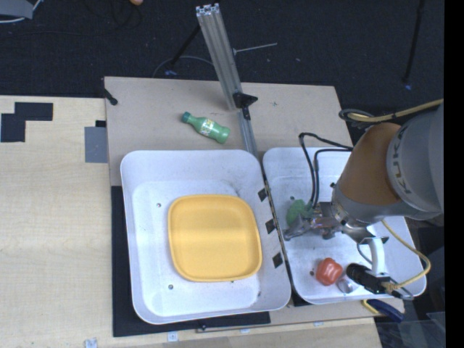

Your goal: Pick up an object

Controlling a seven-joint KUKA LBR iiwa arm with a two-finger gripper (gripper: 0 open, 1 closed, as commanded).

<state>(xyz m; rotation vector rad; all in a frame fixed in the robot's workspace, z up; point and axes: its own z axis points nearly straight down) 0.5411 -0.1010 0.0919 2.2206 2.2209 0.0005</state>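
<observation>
Two bins [138,172], one yellow plate [214,237], one bottle [206,127]

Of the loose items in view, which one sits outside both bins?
The green bottle, lying on its side on the bench behind the left bin. The green object and red object both lie in the right bin.
</observation>
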